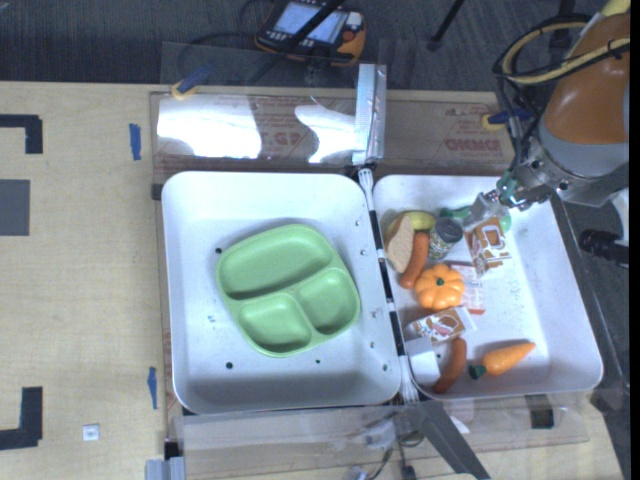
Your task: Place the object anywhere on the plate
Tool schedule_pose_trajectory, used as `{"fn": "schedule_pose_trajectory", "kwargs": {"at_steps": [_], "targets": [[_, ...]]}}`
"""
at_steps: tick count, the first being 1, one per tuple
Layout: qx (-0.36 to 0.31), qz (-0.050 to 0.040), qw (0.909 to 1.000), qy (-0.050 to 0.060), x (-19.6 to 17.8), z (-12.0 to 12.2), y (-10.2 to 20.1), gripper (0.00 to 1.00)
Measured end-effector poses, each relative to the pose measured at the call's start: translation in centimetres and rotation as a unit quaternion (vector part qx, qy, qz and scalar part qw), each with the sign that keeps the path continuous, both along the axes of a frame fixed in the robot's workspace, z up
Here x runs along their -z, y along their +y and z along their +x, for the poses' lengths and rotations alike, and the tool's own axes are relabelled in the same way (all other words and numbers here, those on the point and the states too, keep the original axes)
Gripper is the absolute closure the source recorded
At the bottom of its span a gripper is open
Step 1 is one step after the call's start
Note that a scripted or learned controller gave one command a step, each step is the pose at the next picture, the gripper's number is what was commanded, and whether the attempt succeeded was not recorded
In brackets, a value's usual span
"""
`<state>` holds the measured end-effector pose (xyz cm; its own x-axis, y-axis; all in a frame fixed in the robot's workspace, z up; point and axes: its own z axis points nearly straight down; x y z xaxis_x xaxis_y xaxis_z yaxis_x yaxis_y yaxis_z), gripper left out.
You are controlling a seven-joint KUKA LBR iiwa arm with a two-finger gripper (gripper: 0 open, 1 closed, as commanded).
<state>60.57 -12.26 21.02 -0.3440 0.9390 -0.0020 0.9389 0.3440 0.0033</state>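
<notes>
A green three-compartment plate (pixel 288 288) lies tilted in the left bin (pixel 190 218), with nothing on it. The right bin (pixel 560 298) holds a heap of toy food: a bread slice (pixel 400 243), a small orange pumpkin (pixel 440 286), a dark-lidded jar (pixel 446 234), an orange snack packet (pixel 489 245), a second packet (pixel 438 326), a brown sausage (pixel 452 363) and an orange carrot (pixel 505 356). My gripper (pixel 489 208) hangs over the back of the right bin, just above the orange snack packet and to the right of the jar.
The arm's orange band and grey wrist (pixel 585 118) reach in from the upper right. A metal divider (pixel 368 118) stands behind the bins. A handheld controller (pixel 308 28) lies on the floor beyond the bench.
</notes>
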Motion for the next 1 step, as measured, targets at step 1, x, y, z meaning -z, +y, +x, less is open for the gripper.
{"fn": "schedule_pose_trajectory", "kwargs": {"at_steps": [1], "targets": [[-0.172,0.0005,0.9851,0.002,2.53,-1.15,6.51,1.0]]}}
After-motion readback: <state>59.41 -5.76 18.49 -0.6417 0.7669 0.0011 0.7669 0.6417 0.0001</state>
